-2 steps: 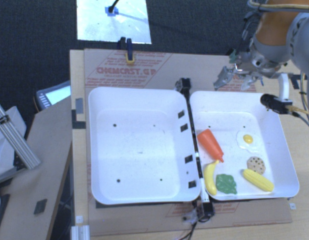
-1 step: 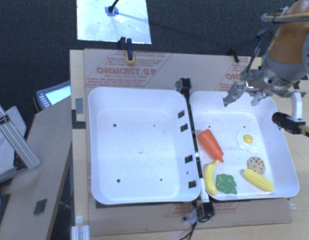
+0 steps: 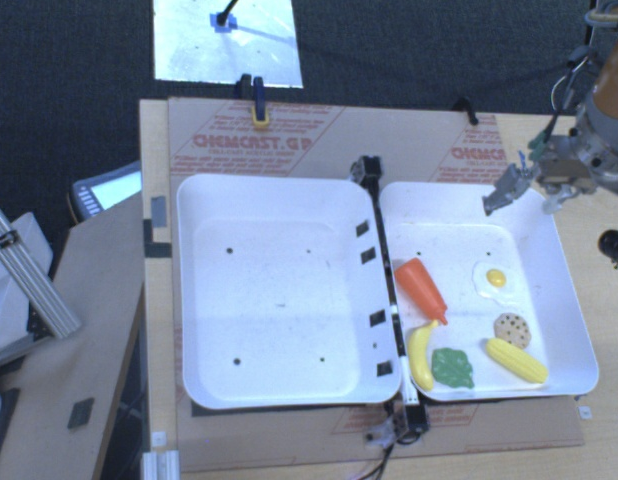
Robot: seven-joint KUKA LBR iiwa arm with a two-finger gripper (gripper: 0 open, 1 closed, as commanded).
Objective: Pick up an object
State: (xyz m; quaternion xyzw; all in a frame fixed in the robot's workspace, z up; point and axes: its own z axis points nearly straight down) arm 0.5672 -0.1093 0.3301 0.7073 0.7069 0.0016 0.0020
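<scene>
A single fixed camera is looking down at a slant from above the near edge of the bench (image 3: 289,128), facing toward the far side, where a dark backdrop is rising behind it. The view is taking in both white bins whole: the left bin (image 3: 204,298) is sitting near the centre of the frame, and the right bin (image 3: 564,278) is lying just beside it, toward the right edge. The camera is standing far enough back that floor clutter left of the left bin is also showing. The arm (image 3: 604,118) is entering at upper right, beyond the right bin's far corner.
</scene>
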